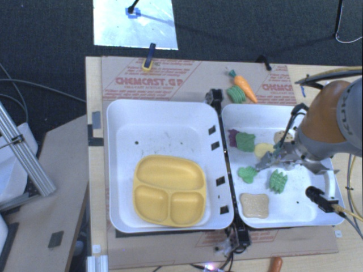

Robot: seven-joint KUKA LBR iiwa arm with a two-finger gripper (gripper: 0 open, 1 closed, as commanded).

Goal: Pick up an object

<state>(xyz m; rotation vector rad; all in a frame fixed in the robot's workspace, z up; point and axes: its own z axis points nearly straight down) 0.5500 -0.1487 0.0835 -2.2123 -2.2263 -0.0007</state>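
Your gripper (266, 162) hangs low in the right white bin (324, 217); I cannot tell how its jaws stand. Nearest target: small green leafy toy (247, 174), just beside the tip. Long axis unclear; it looks roughly round. Centre over it before descending, clear of the yellow round piece (263, 149)

Even overhead light, soft shadows. White bins (164, 115) near blown out; glare on foil sheet (135, 17). Img low-res, slightly soft throughout.
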